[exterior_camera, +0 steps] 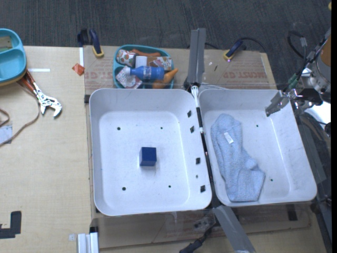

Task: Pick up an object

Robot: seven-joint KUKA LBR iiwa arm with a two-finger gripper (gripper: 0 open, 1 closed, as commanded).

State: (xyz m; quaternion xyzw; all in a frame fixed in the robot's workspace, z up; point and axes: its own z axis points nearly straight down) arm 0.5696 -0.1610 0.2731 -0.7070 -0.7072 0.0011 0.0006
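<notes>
Hovering at the frame's right edge, the two-finger metal gripper hasn't grabbed anything; can't tell its state. Next up, probably dropping toward the crumpled light-blue cloth below-left.

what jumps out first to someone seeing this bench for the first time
The small blue cube sits alone near the middle of the left bin, dark against the white. In the right bin a crumpled pale blue cloth lies along the left half. The gripper hangs over the right bin's upper right corner, and a teal tub crammed with small items sits behind the left bin.
</notes>
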